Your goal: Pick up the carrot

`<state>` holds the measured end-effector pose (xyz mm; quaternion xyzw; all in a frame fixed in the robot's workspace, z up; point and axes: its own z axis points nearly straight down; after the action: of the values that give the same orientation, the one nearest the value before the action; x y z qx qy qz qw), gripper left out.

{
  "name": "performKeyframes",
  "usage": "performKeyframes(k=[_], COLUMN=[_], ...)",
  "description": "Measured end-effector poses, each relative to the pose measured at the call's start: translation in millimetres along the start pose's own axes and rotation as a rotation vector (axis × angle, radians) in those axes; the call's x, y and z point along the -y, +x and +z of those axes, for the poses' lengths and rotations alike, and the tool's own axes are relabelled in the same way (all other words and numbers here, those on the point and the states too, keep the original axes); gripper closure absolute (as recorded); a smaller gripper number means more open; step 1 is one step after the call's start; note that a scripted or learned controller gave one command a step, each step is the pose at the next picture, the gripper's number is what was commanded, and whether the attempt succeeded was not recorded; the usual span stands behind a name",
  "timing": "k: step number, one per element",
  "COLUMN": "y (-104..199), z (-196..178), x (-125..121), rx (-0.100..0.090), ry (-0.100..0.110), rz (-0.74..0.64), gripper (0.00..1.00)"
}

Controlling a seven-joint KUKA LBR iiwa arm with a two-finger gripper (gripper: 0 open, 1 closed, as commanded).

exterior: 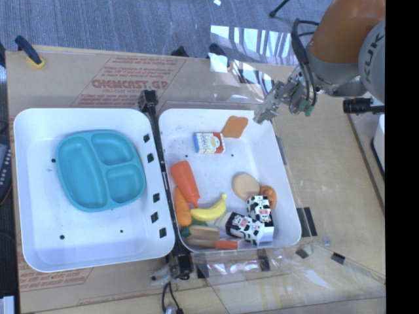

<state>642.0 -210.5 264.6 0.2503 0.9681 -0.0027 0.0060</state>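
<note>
We log the gripper (pixel 266 112) hovering at the right bin's (pixel 286 195) upper right corner, its finger state impossible to tell, while the carrot (pixel 185 182) lies against the bin's left wall, well away down and left of it, long axis running roughly top to bottom.

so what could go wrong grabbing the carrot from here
1. The long orange carrot lies packed against the yellow banana and a second, smaller orange carrot-like piece, so the fingers may catch a neighbour instead.
2. It sits close to the right white bin's left wall, leaving little room on that side.
3. The two-finger gripper hangs over the bin's far right corner, so it has to cross the bin to reach it.
</note>
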Motion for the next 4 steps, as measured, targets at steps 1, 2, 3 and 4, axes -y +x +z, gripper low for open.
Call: performKeyframes(k=[1, 2, 3, 4], y=[-7.0, 30.0, 92.6, 128.7], z=[-85.7, -184.8, -287.2, -281.6], x=[-3.5, 17.7, 54.1, 73.3], rx=[-0.003, 0.001, 0.002, -0.012], ry=[-0.001, 0.001, 0.0, -0.004], rz=[-0.071, -0.045, -0.115, -0.341], gripper=[0.0, 0.0, 0.0, 0.0])
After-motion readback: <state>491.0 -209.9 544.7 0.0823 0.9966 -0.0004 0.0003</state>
